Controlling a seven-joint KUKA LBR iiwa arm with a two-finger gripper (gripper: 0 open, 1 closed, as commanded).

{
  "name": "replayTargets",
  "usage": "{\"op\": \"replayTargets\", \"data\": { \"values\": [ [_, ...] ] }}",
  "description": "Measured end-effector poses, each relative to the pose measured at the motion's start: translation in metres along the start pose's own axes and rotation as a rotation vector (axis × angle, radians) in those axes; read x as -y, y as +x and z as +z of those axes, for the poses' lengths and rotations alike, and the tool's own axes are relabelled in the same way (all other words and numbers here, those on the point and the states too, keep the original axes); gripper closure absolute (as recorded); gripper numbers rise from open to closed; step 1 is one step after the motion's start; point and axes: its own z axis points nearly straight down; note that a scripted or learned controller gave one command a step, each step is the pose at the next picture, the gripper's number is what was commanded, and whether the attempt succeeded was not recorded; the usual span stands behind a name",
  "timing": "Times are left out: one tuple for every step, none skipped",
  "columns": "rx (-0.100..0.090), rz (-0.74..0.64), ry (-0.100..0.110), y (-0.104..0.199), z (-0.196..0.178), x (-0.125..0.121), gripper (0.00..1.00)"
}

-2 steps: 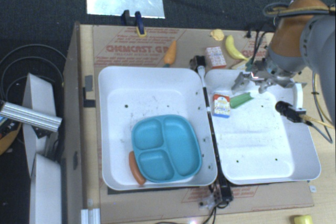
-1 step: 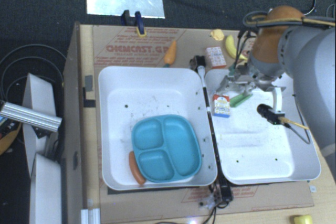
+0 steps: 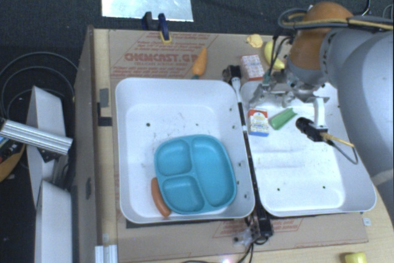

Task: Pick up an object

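Jaws: cannot tell wide or narrow, the arm (image 3: pixel 360 71) covers them from above. It hangs over the far end of the right bin (image 3: pixel 308 194). Green piece (image 3: pixel 282 118) lies tilted on that bin's floor near its far-left corner, just beside the arm's tip. Red-and-white packet (image 3: pixel 258 122) sits against the bin's left wall, just left of the green piece. Beyond that left wall, the neighbouring bin (image 3: pixel 141 108) holds a blue divided plate (image 3: pixel 196 172) with an orange sausage-shaped thing (image 3: pixel 160 197) just beside it.

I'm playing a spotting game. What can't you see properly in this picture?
Camera view:
Gripper: mostly covered by the arm.
Right bin: far corner hidden under the arm.
Small box: writing too small to read.
Yellow thing: cut off by bottom edge.
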Motion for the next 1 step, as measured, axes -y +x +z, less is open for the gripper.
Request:
{"op": "replayTargets", "data": {
  "values": [
    [0.0, 0.001, 0.0, 0.0004, -0.0002, 0.0, 0.0]
  ]
}}
